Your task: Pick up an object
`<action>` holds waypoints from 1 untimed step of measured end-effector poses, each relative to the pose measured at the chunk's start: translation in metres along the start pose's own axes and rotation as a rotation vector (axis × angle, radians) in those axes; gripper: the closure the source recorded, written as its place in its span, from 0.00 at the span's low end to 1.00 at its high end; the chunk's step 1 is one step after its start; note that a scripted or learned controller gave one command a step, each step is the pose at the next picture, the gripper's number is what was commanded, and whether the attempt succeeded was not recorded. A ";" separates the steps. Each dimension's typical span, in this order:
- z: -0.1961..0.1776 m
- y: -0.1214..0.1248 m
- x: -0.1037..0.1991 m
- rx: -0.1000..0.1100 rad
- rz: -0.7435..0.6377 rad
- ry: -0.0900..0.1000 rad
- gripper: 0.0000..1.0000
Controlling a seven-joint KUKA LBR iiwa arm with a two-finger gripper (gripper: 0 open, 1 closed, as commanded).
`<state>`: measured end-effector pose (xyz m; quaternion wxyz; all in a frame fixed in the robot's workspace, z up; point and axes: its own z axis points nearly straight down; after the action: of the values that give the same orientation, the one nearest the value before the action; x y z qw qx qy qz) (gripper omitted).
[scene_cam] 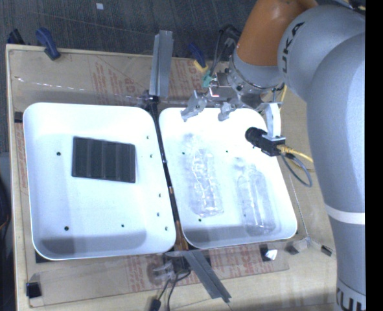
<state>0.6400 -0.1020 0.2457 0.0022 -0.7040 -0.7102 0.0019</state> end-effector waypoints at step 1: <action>0.084 -0.045 -0.015 0.000 0.122 -0.001 0.00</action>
<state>0.5945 -0.1171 0.1619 0.0017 -0.7459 -0.6660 0.0022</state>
